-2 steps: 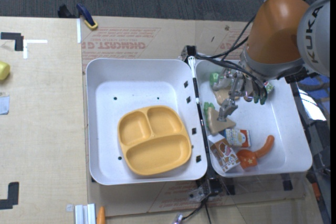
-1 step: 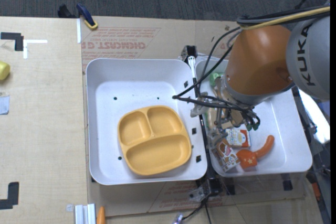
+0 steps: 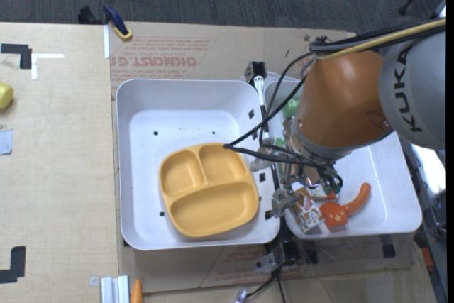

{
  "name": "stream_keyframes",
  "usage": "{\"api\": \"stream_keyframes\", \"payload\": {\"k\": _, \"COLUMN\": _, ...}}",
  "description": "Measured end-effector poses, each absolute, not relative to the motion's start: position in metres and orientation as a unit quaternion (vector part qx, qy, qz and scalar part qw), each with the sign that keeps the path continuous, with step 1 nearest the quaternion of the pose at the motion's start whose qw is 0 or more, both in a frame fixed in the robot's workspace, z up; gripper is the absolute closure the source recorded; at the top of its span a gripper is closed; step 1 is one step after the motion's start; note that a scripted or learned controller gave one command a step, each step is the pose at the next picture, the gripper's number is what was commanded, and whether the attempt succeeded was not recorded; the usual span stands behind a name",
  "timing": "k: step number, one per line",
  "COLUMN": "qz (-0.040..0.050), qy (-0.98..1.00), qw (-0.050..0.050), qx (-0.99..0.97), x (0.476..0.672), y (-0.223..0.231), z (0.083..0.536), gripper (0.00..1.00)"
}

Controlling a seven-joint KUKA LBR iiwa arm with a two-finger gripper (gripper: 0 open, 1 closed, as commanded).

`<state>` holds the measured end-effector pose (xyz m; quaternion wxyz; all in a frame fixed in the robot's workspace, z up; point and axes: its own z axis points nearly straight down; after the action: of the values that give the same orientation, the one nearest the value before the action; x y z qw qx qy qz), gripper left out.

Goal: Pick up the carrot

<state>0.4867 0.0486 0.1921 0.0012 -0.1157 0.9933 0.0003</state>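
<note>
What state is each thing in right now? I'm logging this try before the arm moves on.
carrot: lying in the right bin, not gripped.
gripper: low over the right bin's left side.
yellow tray: lying flat in the left bin, compartments bare.
orange-red toy: resting in the right bin, beside the carrot's lower end.
small printed carton: lying in the right bin below the gripper.

The big grey KUKA arm [image 3: 418, 92] comes in from the right edge, its broad orange band [image 3: 344, 99] bulging just above the wrist. The arm points steeply downward, so the camera looks almost straight down its length. Below the band sits the dark metal wrist, strung with black cables that loop out to the left. The two-finger pincer [image 3: 301, 199] hangs low beneath it, pointing down; its fingertips are tangled in clutter and hard to read.
</note>
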Motion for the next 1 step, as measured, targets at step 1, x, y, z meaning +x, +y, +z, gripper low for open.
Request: {"api": "stream_keyframes", "payload": {"k": 1, "qz": 0.0005, "qy": 0.98, "qw": 0.0, "qx": -0.199, "x": 0.4915, "y": 0.1025, "z": 0.1533, "gripper": 0.0}}
